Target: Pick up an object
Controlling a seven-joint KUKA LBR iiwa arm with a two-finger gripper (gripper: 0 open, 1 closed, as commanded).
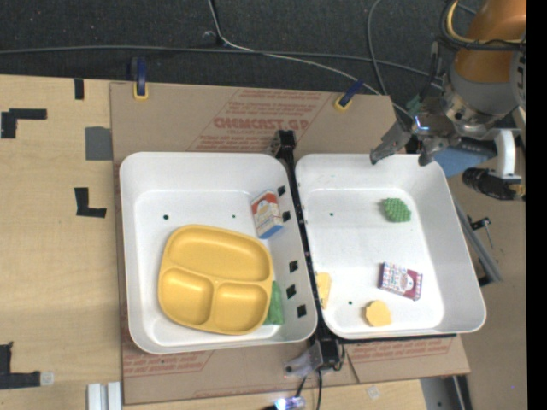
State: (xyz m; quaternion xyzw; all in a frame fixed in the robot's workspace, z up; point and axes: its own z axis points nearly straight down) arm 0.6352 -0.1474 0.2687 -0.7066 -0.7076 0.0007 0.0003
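While I hang over the far right corner of the right bin (pixel 444 229), my jaws (pixel 402 148) are spread wide and hold nothing. One finger points out over the bin's far rim and the other sits close by, with a clear gap between them. My grey arm with its orange band (pixel 496 11) rises behind them, past the right bin's far right corner.

Inside the right bin, the closest thing to my jaws is a small green bumpy ball (pixel 395 209), lying near the far side. Closer to the near side lies a little purple and white packet (pixel 400 280). Just past it, at the bin's near edge, sits a small yellow block (pixel 377 313). Another yellow piece (pixel 323 287) rests against the bin's left wall.

To the left of the right bin, touching it, is the left bin (pixel 137 229). It holds a big yellow tray (pixel 214 278) with three parts, a small red and white carton (pixel 267 213), and a green thing (pixel 275 304) tucked beside the tray.

Both bins sit on a brown board (pixel 214 122) on the tabletop (pixel 51 229).
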